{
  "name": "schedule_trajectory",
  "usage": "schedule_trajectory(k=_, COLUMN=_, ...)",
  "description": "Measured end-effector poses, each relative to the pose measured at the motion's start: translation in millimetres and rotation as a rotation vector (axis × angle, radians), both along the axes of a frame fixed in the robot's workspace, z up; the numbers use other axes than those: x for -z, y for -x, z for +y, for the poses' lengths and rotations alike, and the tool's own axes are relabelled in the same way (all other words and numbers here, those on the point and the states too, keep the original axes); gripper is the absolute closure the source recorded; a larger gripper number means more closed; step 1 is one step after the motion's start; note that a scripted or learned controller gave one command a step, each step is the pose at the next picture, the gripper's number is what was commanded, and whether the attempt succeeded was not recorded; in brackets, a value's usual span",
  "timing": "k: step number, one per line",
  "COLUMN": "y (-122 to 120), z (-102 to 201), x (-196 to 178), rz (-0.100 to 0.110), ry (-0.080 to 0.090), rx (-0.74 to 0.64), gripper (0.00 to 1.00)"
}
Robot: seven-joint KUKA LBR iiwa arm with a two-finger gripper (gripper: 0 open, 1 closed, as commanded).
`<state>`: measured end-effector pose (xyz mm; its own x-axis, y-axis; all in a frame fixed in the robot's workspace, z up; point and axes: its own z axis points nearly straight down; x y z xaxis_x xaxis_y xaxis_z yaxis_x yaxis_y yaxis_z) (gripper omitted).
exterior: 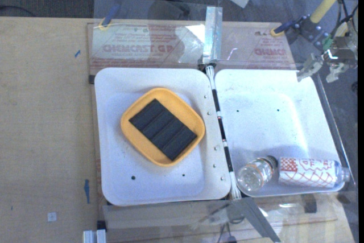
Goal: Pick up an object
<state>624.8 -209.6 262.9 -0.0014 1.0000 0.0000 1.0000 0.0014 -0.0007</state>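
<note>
At the far right corner of the right bin point(267, 101), the gripper point(325, 60) hangs over the rim, off to the side of anything it could take. From this slanted view it is a small tangle of grey metal and cabling, and I cannot tell whether the tool is spread or pressed together. Nothing is visibly caught in it, so I treat it as carrying nothing.

The nearest candidate is the clear plastic bottle point(296, 172). It lies on its side along the near wall of the right bin, cap end toward the left and the red-and-white label toward the right. I'd guess it sits there because a round body rolls until a wall stops it. That wall matters: it leaves little room on the near side, so I judge a closing motion across the bottle's width to be awkward.

In the left bin point(114, 179) a yellow dish point(132, 135) rests flat near the middle, turned diagonally, with a black ribbed pad point(162, 129) lying inside it. It is well apart from every wall, but wide and low, and I expect only its raised edge offers a hold.

The pick has not started. My choice would be the bottle, taken mid-label, since it is on the arm's side of the bench point(40, 122).
</note>
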Motion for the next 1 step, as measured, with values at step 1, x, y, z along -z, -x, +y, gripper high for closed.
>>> schedule_trajectory(k=1, y=29.8, z=92.2, x=24.5, rz=0.001, ry=-0.001, rx=0.066, gripper=0.0)
